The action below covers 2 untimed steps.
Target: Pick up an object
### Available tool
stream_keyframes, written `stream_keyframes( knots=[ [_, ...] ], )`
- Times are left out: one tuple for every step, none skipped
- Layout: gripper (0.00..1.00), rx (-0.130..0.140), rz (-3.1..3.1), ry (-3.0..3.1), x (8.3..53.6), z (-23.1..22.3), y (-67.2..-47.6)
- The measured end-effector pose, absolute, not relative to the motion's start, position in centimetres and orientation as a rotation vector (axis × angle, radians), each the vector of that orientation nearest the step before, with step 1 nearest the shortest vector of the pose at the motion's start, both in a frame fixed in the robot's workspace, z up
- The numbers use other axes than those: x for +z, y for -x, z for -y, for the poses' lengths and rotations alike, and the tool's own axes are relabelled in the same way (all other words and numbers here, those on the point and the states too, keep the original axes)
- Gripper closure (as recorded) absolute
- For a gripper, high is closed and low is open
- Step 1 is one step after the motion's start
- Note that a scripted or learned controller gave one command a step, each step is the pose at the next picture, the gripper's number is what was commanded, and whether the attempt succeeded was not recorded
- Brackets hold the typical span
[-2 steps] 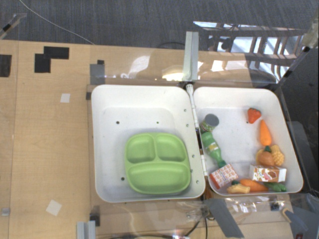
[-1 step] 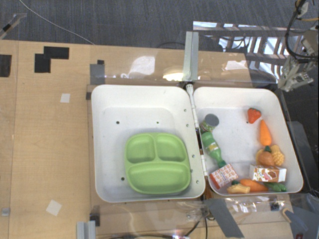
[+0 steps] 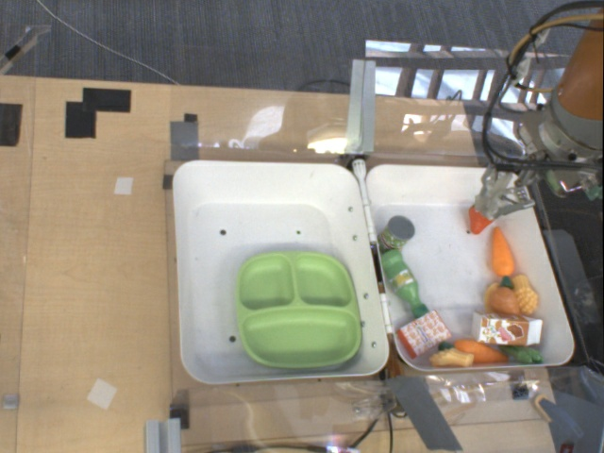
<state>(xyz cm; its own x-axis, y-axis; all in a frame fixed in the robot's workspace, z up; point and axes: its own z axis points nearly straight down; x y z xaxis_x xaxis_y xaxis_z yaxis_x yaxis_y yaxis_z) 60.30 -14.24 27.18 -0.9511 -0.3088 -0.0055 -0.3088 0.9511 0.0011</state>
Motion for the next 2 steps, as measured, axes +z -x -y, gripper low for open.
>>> stream_keyframes(
  knots=[
    [1.0, -0.002, -3.122, 0.149, 34.8, 11.8, -66.0],
    [1.0, -0.002, -3.131, 0.137, 30.8, 13.6, -59.9]
  ],
)
